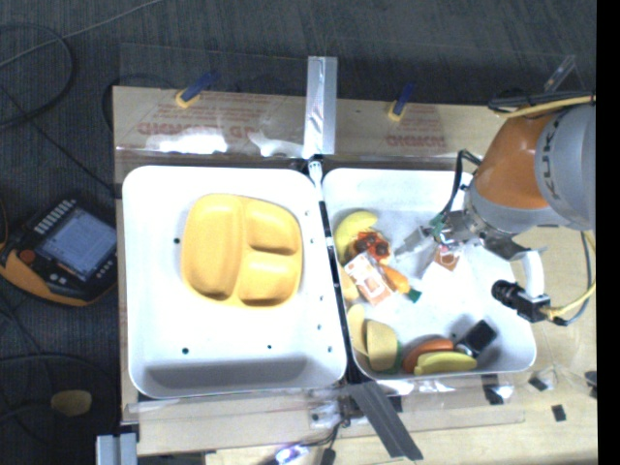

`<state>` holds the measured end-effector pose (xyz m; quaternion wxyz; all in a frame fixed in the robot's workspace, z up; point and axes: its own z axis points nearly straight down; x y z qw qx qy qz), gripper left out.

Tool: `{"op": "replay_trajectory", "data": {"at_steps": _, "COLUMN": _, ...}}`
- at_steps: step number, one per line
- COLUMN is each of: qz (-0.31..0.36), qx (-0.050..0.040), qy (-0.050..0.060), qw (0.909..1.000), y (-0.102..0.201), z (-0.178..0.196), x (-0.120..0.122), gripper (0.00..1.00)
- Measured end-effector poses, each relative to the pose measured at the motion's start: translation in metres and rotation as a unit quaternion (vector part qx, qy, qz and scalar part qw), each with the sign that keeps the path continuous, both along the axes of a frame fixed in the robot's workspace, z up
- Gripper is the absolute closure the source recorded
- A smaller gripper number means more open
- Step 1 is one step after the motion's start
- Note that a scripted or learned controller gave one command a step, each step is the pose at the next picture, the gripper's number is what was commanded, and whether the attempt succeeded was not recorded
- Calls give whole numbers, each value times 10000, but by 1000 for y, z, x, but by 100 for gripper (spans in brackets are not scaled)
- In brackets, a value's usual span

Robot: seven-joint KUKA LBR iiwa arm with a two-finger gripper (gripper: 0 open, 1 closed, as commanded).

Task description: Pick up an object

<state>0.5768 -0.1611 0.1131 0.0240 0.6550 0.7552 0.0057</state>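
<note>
- Near edge of right bin (518, 356): a pile along the front wall, with a yellow-green wedge (381, 342), a red-and-yellow piece (438, 355) and a small black block (477, 336), all close together.
- Mid right bin, left side: orange-and-white carton (365, 279) lies tilted, with an orange bit (395, 280) touching it and a small teal scrap (414, 295) just beside that.
- Just above the carton: a yellow-green fruit shape (352, 229) rests against the bin's left wall.
- gripper (441, 241) is over the middle of the right bin, fingers pointing left and down. A small brown-orange item (447, 256) sits right at the fingertips. Fingers look narrow around it, but the view is too coarse to confirm a grasp, so jaw state: cannot tell.
- Arm enters from the right; the orange band (513, 168) is above the bin's right rim, and the black cable connector (513, 296) hangs below the wrist.
- Left bin (145, 289): one big yellow divided tray (240, 248), upside-down-looking, centred, well apart from the walls.
- Far side: clear plastic sheet (223, 124) with blue clips (197, 87) taped along the bench back edge.
- Off the bench, left, on the floor: handheld pendant (60, 250), dark screen, orange casing.
</note>
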Motion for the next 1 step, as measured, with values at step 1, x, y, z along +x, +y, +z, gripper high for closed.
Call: {"op": "replay_trajectory", "data": {"at_steps": 1, "qz": 872, "qx": -94, "qy": -79, "qw": 9961, "y": 22, "z": -3, "x": -6, "gripper": 0}}
